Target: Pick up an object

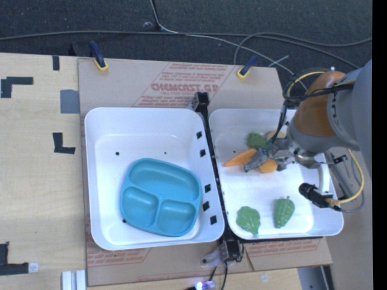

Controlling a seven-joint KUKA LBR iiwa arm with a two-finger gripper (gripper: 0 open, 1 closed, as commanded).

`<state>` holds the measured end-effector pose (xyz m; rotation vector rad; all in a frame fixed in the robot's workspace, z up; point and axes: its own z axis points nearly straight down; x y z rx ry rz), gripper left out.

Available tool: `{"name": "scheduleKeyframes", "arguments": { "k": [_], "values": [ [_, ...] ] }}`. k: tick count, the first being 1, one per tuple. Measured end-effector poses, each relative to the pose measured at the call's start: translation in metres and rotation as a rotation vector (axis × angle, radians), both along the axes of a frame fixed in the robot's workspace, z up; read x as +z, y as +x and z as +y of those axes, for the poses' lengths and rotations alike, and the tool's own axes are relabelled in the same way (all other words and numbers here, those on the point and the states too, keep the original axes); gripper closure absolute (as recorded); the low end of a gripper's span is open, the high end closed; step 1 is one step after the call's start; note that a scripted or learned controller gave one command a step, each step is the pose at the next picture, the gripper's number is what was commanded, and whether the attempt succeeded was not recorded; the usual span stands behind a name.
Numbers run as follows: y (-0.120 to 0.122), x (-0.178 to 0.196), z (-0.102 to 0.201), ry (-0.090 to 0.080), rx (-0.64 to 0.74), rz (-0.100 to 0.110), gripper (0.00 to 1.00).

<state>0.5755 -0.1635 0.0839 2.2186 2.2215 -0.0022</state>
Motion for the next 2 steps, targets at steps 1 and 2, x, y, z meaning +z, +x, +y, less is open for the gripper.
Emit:
{"name": "scheduleKeyframes", "arguments": {
  "k": [1,2],
  "values": [
    [0.001,0.013,0.0,0.0,0.001,-0.002,1.0],
    [-0.003,0.06,0.008,0.003,0.001,-0.003,1.0]
  ]
}}
